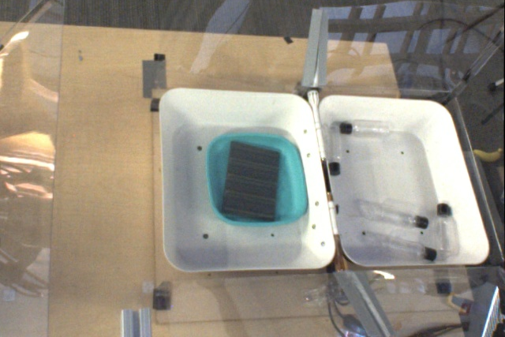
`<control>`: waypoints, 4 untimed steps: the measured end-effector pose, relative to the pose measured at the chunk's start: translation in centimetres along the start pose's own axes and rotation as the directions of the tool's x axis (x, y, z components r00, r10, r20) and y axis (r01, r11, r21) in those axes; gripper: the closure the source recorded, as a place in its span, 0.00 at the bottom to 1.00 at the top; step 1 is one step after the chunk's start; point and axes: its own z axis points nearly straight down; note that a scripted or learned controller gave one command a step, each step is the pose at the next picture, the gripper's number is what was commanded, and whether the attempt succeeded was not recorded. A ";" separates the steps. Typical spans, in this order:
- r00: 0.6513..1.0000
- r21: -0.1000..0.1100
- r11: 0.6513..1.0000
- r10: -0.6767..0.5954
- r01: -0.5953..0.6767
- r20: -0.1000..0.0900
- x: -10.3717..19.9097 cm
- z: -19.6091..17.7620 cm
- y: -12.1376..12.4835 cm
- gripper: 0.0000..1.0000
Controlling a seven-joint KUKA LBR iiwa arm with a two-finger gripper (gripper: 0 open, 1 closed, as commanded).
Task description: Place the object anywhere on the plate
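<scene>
Block (pixel 252 181) - dark, ribbed, rectangular - lies flat on the teal plate (pixel 293 187), roughly at its middle, long side running toward the near and far edges of the left bin (pixel 181 193). It's tilted a touch off square. The plate sits mid-bin, a bit nearer the wall shared with the right bin (pixel 394 170). All of the block's outline is inside the plate's rim, so as I read it the task looks done already, or as good as.

Gripper state: I can't tell from this feed, so I won't guess whether it's wide or narrow.

Handling, my guess only: the block looks like foam or rubber, so prob. light and a little squashy, w/ a grippy, non-slip face and nothing fragile about it. If I had to lift it again I'd pinch across the short width, at mid-length, jaws on the two long sides - the ribs run crosswise and should help the grip.

Right bin holds a few clear tubes (pixel 390 217) w/ black caps, well apart from the plate.
</scene>
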 end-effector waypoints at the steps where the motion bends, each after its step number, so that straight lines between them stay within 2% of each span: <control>1: 0.993 0.000 0.993 0.117 -0.117 0.001 -0.3 0.0 0.4 0.00; 3: 0.942 -0.002 0.942 0.336 -0.336 0.001 -0.3 0.0 0.5 0.00; 4: 0.942 -0.002 0.942 0.336 -0.336 0.001 -0.3 0.0 0.4 0.00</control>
